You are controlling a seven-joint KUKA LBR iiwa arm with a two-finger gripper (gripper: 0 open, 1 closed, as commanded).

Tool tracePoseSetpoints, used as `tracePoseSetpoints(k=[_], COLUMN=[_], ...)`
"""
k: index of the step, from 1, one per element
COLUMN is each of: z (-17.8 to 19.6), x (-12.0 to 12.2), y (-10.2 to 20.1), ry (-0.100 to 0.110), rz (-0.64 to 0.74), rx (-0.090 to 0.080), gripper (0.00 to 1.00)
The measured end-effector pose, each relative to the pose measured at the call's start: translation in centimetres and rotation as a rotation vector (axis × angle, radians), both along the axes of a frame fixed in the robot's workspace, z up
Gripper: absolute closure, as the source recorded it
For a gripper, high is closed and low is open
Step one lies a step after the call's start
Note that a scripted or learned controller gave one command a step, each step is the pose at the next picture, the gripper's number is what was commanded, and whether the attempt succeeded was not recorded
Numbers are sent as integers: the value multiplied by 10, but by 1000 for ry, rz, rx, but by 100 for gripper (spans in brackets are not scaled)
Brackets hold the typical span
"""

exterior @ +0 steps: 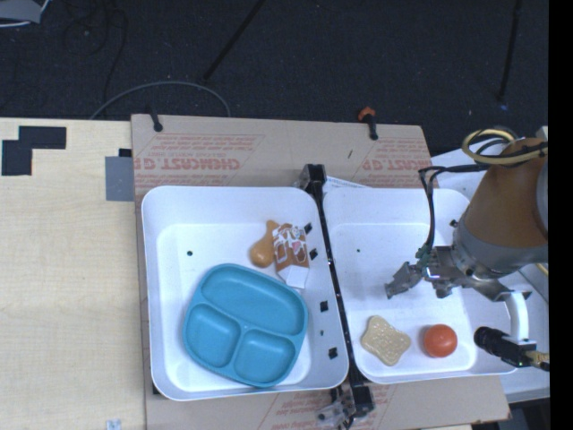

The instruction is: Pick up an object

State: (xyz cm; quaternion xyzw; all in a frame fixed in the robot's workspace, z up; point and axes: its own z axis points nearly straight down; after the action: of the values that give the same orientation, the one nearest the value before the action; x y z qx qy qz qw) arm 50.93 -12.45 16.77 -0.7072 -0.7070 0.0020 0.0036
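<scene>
My gripper (414, 280) is over the middle of the right bin (376, 218), with the grey arm and its orange band (503, 206) coming in from the right. A tan, toast-shaped biscuit (387, 340) lies near the bin's front wall, below and slightly left of the gripper. A small red ball (439, 339) rests just right of the biscuit. Both lie apart from the gripper on the bin floor.
The left bin (166, 240) holds a blue divided plate (243, 324) at its front and an orange-brown toy with a white patterned piece (281, 247) near the divider. A black bracket (315, 179) joins the bins at the back. Cables (488, 141) loop by the arm.
</scene>
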Motion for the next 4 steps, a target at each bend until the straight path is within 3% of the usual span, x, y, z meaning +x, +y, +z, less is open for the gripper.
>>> tracePoseSetpoints(k=[2,3,4], z=[-81,-69,-27], x=[-5,-4,-5], y=[11,10,6], ry=[-4,-5,-8], rz=[-1,-6,-4], rx=[-1,-1,-2], gripper=[0,100,100])
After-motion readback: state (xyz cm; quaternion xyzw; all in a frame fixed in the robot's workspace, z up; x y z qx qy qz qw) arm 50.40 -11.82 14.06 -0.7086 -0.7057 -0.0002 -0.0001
